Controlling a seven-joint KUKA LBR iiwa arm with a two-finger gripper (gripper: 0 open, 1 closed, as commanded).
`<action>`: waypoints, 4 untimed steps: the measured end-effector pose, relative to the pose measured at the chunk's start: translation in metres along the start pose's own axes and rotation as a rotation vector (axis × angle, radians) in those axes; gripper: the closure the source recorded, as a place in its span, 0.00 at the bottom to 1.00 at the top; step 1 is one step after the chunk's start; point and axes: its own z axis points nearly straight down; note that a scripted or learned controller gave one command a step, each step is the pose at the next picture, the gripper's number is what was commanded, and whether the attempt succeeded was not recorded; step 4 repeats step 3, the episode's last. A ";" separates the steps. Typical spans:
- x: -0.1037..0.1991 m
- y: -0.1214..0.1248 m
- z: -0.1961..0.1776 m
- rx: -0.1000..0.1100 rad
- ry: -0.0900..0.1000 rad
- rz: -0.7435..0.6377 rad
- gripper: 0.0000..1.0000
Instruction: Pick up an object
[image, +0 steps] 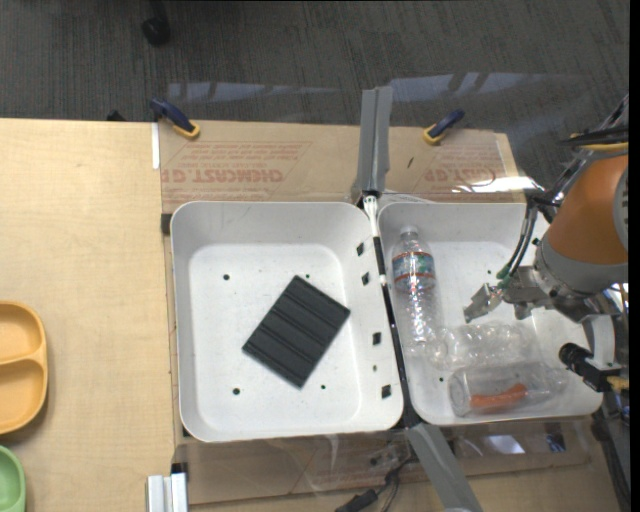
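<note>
In the left bin (183, 300) a black ribbed rectangular pad (297, 330) lies flat at a slant. The right bin (450, 226) holds a clear water bottle (414, 285) with a red-and-blue label, lying along its left wall. Crumpled clear plastic (482, 345) sits in the bin's middle. Near the front wall lies a clear bottle with something orange inside (500, 390). My gripper (483, 304) hangs over the right bin, just above the crumpled plastic and right of the water bottle. Nothing visibly sits in it.
A yellow divided tray (20, 365) and a green dish (8, 482) rest on the wooden table at far left. Two clamps (176, 119) (443, 125) pin the cardboard sheet behind the bins. A grey divider bar (374, 140) runs between the bins.
</note>
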 end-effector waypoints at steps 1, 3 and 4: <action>-0.008 -0.025 0.015 -0.013 -0.002 -0.086 0.00; 0.013 -0.006 -0.022 -0.002 -0.001 -0.179 0.00; 0.013 -0.006 -0.022 -0.002 -0.001 -0.179 0.00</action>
